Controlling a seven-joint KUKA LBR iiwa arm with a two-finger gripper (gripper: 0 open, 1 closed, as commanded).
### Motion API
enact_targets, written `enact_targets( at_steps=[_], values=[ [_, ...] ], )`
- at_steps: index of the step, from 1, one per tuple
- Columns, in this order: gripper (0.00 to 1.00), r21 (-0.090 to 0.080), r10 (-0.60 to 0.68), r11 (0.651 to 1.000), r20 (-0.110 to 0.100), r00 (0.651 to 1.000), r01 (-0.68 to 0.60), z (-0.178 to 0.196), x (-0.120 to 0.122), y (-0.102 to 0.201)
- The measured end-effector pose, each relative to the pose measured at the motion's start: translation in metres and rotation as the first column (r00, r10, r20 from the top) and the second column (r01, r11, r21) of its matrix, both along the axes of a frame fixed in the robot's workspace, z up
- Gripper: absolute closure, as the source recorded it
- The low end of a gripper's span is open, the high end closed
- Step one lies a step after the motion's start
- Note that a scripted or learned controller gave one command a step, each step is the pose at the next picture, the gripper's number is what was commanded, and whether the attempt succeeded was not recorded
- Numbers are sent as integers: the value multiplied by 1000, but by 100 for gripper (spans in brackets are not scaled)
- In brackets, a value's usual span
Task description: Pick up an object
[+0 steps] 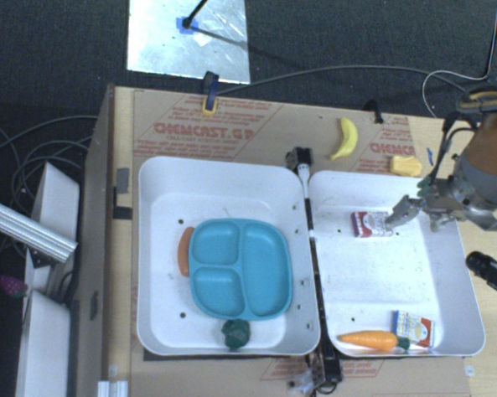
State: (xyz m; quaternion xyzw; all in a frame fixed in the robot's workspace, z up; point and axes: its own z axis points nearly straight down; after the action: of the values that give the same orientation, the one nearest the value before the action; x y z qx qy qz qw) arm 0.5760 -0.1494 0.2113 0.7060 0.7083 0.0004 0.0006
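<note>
One red packet [370,224] in right bin [467,333], hand [400,213] touching it

Surface: tan cardboard sheet printed with red lettering [236,126], lying under both bins.
On the surface behind the bins: yellow plastic banana [346,139], upright-ish; small yellow block [406,166] to its right.
Clamp: black and yellow clip [210,93] at the far edge.
Floor: shiny square metal plate [190,30] on dark carpet.
Left side: grey cables [33,151], silver aluminium rail [27,229].
</note>
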Motion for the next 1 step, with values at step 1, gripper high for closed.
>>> enact_targets(
  at_steps=[1],
  values=[
    [0,1,1,1000,-2,1000,-1,-83,53,29]
  ],
)
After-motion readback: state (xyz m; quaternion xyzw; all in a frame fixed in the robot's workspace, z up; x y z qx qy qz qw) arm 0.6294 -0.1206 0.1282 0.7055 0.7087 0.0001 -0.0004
